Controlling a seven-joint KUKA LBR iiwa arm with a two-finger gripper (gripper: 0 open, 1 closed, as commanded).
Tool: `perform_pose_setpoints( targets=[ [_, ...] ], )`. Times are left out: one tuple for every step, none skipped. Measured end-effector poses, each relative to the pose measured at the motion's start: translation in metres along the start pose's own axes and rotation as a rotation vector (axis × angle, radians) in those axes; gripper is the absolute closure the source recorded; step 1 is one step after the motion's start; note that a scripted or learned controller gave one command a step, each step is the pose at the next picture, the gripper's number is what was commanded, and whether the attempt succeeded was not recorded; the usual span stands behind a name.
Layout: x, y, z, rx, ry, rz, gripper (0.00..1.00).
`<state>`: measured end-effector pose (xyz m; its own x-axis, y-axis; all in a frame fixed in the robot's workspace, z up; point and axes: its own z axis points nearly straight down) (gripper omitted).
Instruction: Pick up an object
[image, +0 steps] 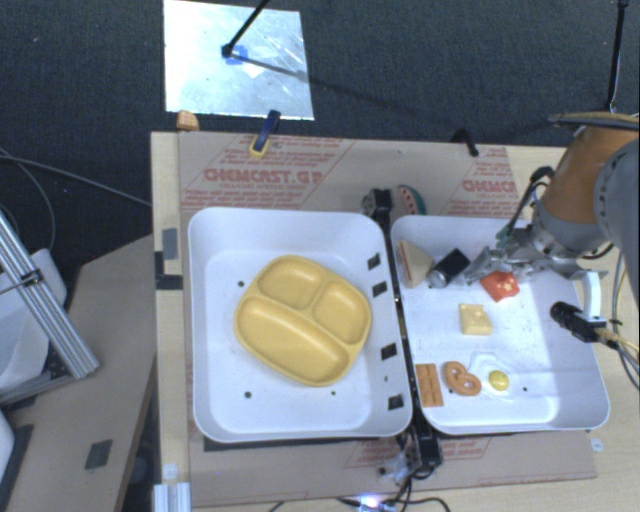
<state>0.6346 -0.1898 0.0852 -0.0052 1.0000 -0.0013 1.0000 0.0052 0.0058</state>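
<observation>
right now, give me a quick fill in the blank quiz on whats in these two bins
1. The yellow divided tray lies in the ____ bin.
2. The tray has ____ compartments.
3. The gripper is over the ____ bin, beside the red piece.
4. The pale yellow cheese-like block lies ____ the red piece in the camera view.

Missing words: left; three; right; below

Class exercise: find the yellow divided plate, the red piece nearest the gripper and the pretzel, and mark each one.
Yellow plate (303, 319): camera view, on the ridge between its compartments.
Red piece (501, 286): camera view, on its top face.
Pretzel (461, 378): camera view, on its middle.
</observation>
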Motion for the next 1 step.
perform_pose_setpoints(
  targets=[
    [-0.0001,0.0003,-0.0122,-0.003,0.000,-0.001,1.00]
  ],
)
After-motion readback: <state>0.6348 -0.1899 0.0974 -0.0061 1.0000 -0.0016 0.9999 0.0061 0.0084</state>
